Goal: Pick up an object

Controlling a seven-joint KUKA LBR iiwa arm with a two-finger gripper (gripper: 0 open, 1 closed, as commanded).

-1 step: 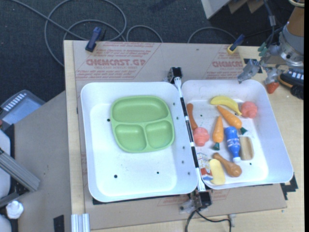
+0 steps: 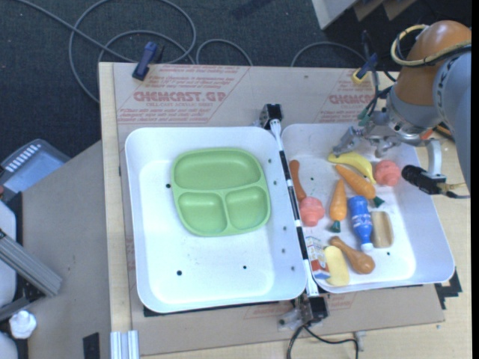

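The right bin (image 2: pixel 428 234) holds several toy foods. Among them are a yellow banana (image 2: pixel 358 161), an orange carrot (image 2: pixel 355 179), a pink ball (image 2: pixel 387 173), a blue bottle (image 2: pixel 360 221), a tan bun (image 2: pixel 382 229) and a brown drumstick (image 2: pixel 353 254). My gripper (image 2: pixel 368 142) hangs low at the bin's far edge, just behind the banana and to the left of the pink ball. The wrist above it hides its tips. Nothing shows held in it.
The left bin (image 2: pixel 150 223) carries a green divided plate (image 2: pixel 221 191). A second pink ball (image 2: pixel 311 211) and a thin orange stick (image 2: pixel 297 179) lie by the divider between the bins. A black part on a cable (image 2: pixel 423 178) hangs over the right bin's right side.
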